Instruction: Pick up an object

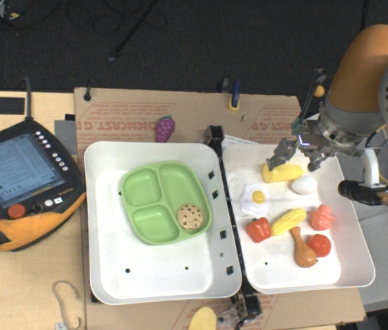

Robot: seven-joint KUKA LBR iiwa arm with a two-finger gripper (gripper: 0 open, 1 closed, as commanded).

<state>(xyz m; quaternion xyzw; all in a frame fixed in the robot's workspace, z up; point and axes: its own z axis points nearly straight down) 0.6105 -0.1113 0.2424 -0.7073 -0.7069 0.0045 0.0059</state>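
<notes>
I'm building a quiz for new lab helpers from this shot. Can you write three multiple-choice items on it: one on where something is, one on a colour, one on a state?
1. Where does the cookie lie?
A. In the green divided plate in the left bin
B. In the right bin beside the egg
C. On the cardboard behind the bins

2. What colour is the plate?
A. Blue
B. Green
C. Red

3. How are the fingers of the gripper?
A. Open, above the yellow banana, holding nothing
B. Shut on the corn cob
C. Shut on the cookie

Answers: 1 A, the cookie sits in a compartment of the plate. 2 B, it is light green. 3 A, the fingers stand apart with nothing between them.
</notes>
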